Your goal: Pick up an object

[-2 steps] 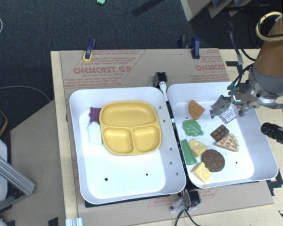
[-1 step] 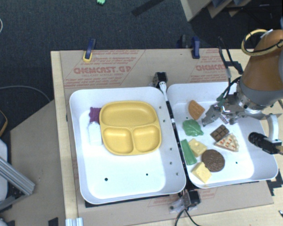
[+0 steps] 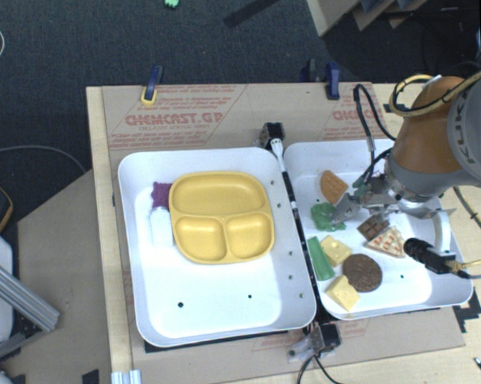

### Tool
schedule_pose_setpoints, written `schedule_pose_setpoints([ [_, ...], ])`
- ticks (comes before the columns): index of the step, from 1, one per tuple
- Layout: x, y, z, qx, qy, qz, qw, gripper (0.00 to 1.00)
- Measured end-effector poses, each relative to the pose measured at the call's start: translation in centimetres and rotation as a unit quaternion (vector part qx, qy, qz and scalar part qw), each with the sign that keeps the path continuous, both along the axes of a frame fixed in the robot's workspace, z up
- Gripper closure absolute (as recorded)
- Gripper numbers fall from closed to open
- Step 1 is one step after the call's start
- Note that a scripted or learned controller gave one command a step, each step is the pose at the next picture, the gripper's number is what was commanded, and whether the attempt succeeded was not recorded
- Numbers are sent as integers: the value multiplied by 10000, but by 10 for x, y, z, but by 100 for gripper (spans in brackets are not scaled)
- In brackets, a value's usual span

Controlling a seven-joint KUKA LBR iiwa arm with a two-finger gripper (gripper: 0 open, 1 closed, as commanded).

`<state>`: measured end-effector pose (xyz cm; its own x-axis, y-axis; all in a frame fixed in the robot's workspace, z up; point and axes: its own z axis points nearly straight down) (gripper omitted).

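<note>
On the worktop [image 3: 221,108], the left bin [image 3: 222,307] holds a yellow three-compartment plate [image 3: 222,215] with a purple item [image 3: 160,194] and a white item [image 3: 160,227] at its left side. In the right bin [image 3: 404,295] lie an orange-brown wedge [image 3: 332,185], a green piece [image 3: 324,216], a green bar [image 3: 319,257], two yellow cheese blocks [image 3: 335,249], a brown cookie [image 3: 362,273] and a pizza slice [image 3: 387,242]. The claw [image 3: 360,204] is low over this bin, just beside the green piece.

Purple thing [image 3: 160,195] upper left of left bin, half hidden behind yellow tray [image 3: 222,215]. Arm [image 3: 441,139] cut off at right edge. Right bin [image 3: 404,299] partly covered by it.
</note>
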<state>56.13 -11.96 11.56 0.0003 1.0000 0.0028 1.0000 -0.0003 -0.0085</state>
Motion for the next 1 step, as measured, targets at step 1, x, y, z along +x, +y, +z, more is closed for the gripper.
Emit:
schedule_pose_setpoints([
  [1, 1, 1, -30, -6, -35, 4, 10000, 0],
])
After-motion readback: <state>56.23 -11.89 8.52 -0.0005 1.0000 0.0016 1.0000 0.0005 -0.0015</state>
